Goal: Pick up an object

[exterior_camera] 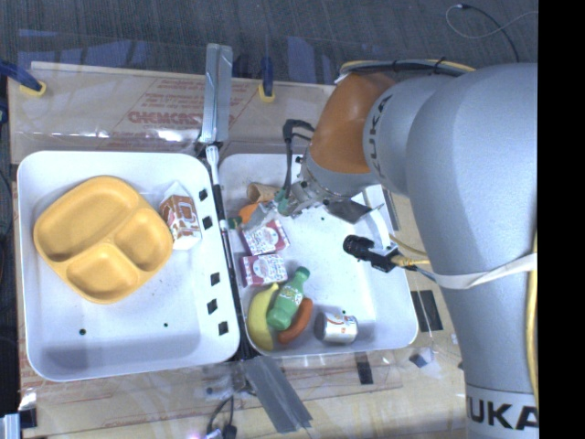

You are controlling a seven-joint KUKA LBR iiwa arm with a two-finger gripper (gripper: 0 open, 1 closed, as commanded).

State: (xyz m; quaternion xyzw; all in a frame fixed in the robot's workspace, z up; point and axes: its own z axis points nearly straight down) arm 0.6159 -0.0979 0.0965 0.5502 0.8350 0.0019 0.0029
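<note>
the arm (457,172) is reaching in over the right bin (388,323), and the step in hand looks like the descent toward a pick, with the gripper (291,199) hanging low near the bin's far left corner, just above a crumpled wrapper (260,210) and an orange bit (247,212); how its end is set i cannot tell. the next move calls for settling on one thing, the wrapper being nearest, while cartons (263,252), bottle (289,297), banana (261,316) and can (338,327) are lying toward the near edge.
</note>
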